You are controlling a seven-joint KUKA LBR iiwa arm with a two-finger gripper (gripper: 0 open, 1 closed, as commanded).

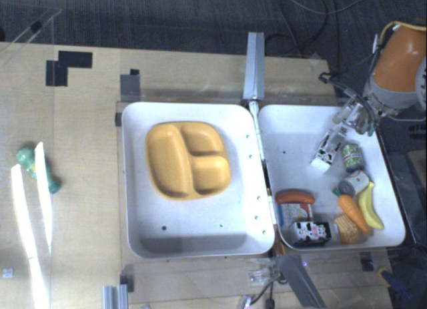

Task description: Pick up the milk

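Milk: the carton with black-and-white cow patches lies on its side at the front of the right bin, close to the front wall.
Neighbours: a hot dog sits just behind it – a waffle-like piece, a carrot and a banana lie to its right.
Further back: a small green can stands near the right wall.
Gripper: the gripper hangs over the back part of the same bin, well apart from the milk – whether its fingers are parted or closed, I cannot tell.
Left bin: the left bin holds a yellow divided tray.
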